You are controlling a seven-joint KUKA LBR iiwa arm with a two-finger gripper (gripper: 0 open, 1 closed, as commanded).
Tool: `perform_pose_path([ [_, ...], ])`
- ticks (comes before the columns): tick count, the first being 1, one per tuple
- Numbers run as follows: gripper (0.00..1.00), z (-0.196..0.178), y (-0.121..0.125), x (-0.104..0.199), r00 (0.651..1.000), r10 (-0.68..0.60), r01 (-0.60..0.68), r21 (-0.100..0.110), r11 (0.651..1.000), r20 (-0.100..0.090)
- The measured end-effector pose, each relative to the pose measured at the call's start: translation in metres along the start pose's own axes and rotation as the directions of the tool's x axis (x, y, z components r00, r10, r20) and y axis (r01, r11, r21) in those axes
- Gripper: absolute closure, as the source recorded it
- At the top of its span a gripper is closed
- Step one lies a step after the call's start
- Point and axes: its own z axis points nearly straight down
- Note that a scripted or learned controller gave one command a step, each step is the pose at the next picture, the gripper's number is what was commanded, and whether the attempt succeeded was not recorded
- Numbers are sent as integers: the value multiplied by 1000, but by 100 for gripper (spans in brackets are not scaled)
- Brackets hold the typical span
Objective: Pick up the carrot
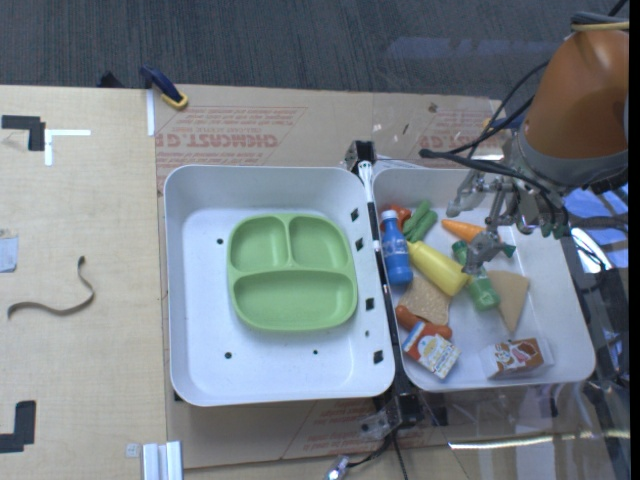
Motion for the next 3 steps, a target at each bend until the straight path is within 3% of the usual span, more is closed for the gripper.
perform_pose_path([
  [1, 0, 74, -33, -32, 1000, -4, 4, 0, 1000, 1],
  [2, 0, 117, -51, -39, 1000, 21, -21, 0, 1000, 3],
  [3, 100, 106, -50, -41, 1000, 19, -19, 1, 1000, 10],
])
